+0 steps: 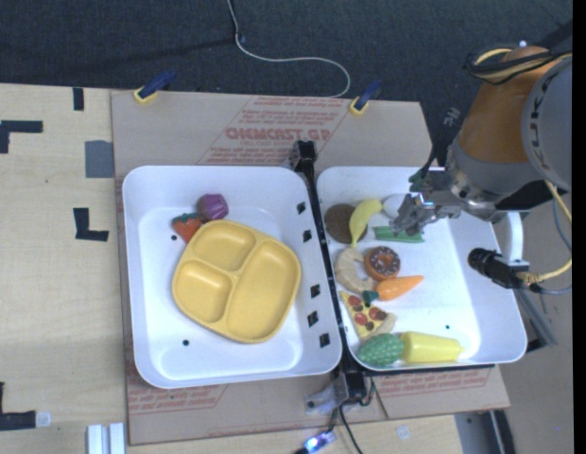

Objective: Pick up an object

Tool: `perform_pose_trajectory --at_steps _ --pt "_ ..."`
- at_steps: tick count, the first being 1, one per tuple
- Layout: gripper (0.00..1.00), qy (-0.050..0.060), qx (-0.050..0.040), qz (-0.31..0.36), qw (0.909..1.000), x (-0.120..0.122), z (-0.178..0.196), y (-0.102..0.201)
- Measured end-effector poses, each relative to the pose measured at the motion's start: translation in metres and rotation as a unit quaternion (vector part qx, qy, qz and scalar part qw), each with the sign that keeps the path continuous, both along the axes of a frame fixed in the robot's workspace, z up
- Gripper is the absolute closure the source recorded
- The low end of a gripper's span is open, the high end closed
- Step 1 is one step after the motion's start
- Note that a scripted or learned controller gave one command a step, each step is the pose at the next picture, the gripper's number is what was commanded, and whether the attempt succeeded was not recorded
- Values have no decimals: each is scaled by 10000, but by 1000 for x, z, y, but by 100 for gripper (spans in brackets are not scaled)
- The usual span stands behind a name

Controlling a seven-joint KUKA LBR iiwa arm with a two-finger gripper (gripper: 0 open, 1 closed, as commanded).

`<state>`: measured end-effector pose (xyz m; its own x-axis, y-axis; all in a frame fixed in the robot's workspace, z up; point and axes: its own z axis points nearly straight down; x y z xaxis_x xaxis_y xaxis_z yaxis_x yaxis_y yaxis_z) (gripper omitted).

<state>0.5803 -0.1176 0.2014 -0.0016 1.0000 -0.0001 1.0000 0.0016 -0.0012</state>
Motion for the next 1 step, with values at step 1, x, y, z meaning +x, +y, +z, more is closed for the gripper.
perform_pose_trajectory --at_steps 1 --pt "100 14 4 -1 10000 0 21 1"
